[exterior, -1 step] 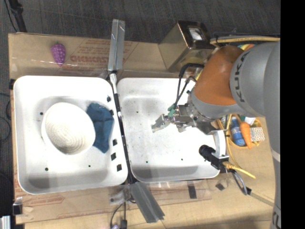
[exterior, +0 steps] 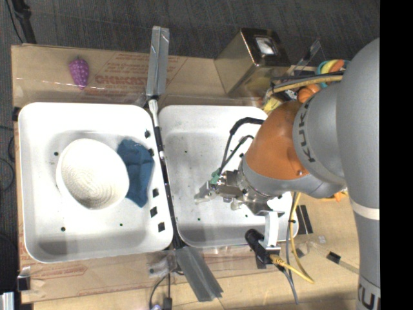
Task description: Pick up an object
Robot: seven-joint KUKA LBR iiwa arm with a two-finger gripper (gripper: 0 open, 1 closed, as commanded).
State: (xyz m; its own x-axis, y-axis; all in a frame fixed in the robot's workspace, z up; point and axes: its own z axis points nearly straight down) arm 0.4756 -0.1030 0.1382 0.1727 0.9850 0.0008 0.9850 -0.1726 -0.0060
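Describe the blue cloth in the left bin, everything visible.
The blue cloth is a small, crumpled piece of soft teal-blue fabric, bunched into an irregular shape with folds. It lies flat on the floor of the left bin, toward that bin's right side near the divider between the bins. Its left edge touches or slightly overlaps the round white woven disc beside it. The gripper is over in the right bin, well apart from the cloth.
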